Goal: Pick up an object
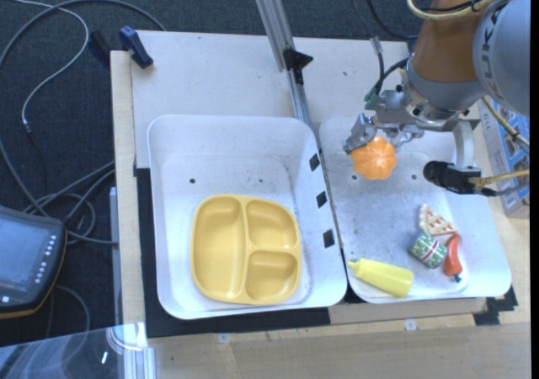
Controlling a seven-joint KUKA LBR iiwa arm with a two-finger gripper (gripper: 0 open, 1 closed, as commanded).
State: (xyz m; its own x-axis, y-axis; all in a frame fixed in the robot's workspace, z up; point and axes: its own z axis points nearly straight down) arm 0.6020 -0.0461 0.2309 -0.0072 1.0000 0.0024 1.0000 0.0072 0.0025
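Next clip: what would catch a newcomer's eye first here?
Probably the orange ball in the right bin, right under the gripper of the grey-and-orange arm. Next, the yellow divided tray lying in the left bin. A few small toys cluster near the right bin's front edge.

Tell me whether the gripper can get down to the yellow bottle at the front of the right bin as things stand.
Probably yes. The yellow bottle lies alone at the right bin's front edge, nothing on it. But the gripper sits right at an orange ball, which it may be carrying.
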